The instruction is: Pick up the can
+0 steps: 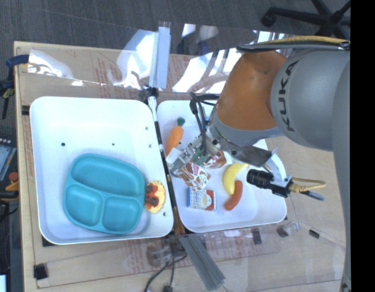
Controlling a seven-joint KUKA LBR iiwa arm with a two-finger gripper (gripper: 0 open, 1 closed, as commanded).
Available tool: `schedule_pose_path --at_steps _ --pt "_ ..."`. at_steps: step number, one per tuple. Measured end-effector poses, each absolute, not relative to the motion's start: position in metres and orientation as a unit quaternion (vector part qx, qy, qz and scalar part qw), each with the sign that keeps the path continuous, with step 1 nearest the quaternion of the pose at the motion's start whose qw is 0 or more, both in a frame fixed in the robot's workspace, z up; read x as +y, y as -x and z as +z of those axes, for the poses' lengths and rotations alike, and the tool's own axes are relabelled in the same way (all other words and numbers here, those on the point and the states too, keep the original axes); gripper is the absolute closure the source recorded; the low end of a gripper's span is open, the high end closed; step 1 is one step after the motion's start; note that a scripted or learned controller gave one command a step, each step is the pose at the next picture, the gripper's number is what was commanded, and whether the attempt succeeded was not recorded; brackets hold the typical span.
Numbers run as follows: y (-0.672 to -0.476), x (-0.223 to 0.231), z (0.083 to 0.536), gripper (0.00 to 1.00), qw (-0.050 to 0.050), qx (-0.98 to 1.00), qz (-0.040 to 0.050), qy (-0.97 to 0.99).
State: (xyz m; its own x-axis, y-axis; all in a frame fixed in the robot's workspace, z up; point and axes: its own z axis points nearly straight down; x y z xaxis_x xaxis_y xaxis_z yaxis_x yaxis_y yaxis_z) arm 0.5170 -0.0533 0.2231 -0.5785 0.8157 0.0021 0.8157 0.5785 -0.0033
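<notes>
The can, with a red and white patterned label, lies on its side near the middle of the right bin. My gripper hangs low over the can's upper end, touching or nearly touching it. The grey wrist and orange band cover the bin's far right part and hide much of the gripper's body.
An orange carrot lies left of the gripper. A small printed carton, a banana and a red sausage lie close to the can. The left bin holds a blue divided plate and a small yellow toy food.
</notes>
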Motion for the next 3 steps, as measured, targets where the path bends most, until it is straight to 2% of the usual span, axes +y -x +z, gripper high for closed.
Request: schedule_pose_path --at_steps 1,2,3 --pt "-0.542 0.027 0.274 1.0 0.001 -0.865 0.0009 0.502" --pt "-0.61 -0.029 0.247 1.0 0.001 -0.852 0.0015 0.523" --pt "-0.567 0.038 0.249 1.0 0.002 -0.89 0.0009 0.455"
